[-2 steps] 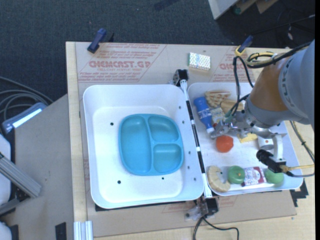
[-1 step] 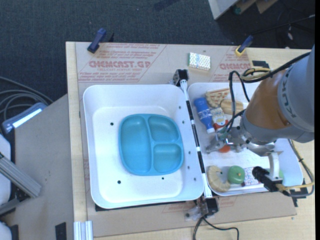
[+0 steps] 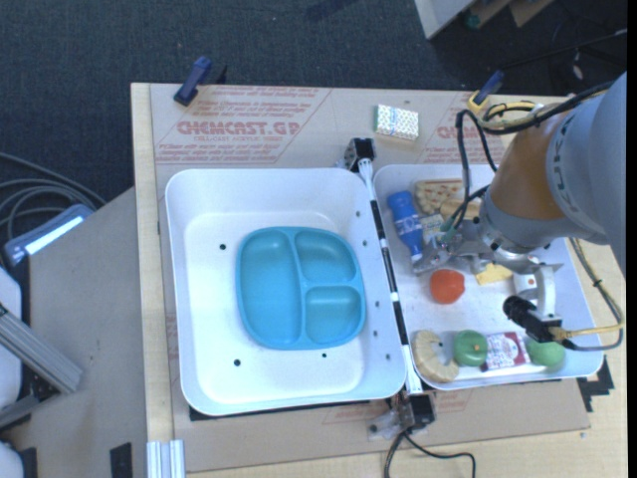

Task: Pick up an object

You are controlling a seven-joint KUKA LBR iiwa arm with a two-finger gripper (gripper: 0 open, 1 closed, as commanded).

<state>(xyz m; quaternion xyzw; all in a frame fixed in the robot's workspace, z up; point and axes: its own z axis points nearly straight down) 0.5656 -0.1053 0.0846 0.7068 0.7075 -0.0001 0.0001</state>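
The claw [image 3: 435, 255] sits low in the right bin [image 3: 587, 366], below the orange band [image 3: 523, 172] of the arm [image 3: 587, 157]; whether it is spread or pressed together cannot be told, since the wrist and cables cover it. Just to its upper left, touching or nearly so, lies a blue bottle [image 3: 405, 222], its long axis running from the far wall down toward the claw, slightly tilted. Behind the claw, against the far wall, is a cracker [image 3: 435, 195]. Just below it sits a tomato [image 3: 447, 286], round, with bare floor around it. Farther toward the near rim lie a bagel [image 3: 434, 355], a green apple [image 3: 470, 347], a red packet [image 3: 505, 352] lying lengthwise along the rim, and a second green fruit [image 3: 545, 354], crowded together. The divider [image 3: 382, 267] between bins is close on the claw's left, leaving little room there. Beyond it, the left bin [image 3: 199, 297] holds a blue tray [image 3: 299, 287] with open floor around it.
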